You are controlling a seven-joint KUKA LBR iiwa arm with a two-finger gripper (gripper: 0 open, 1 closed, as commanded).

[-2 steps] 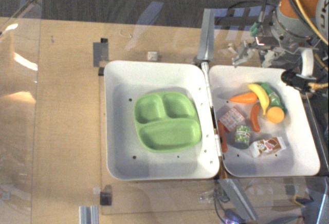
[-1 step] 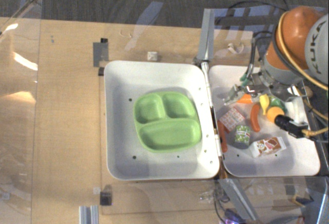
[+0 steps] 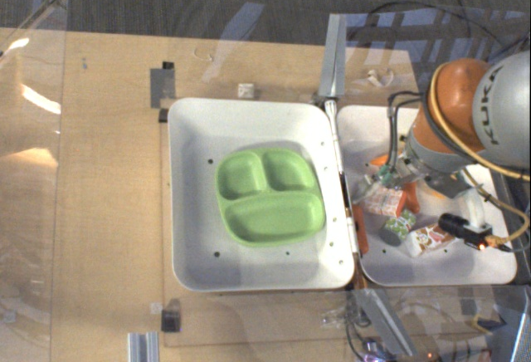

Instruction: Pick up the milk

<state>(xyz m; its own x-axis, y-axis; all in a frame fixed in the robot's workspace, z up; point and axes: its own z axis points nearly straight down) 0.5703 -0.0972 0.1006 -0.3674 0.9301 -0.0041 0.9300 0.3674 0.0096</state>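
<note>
Several small toy cartons lie in the right bin (image 3: 431, 273). A white carton with red print (image 3: 429, 240) lies on its side near the front; it looks like the milk, though the label is too small to read. A pale pink-and-white carton (image 3: 384, 201) sits to its left, with a green-and-white one (image 3: 399, 226) between them. My gripper (image 3: 388, 179) hangs low over the bin's left half, just above the pink-and-white carton. The grey arm with its orange band (image 3: 456, 103) hides the bin's back right part.
The left bin (image 3: 191, 186) holds a green divided plate (image 3: 270, 196). An orange stick-like toy (image 3: 360, 229) lies along the right bin's left wall, and an orange piece (image 3: 378, 159) lies behind the gripper. A black cable end (image 3: 461, 227) hangs over the bin's right side.
</note>
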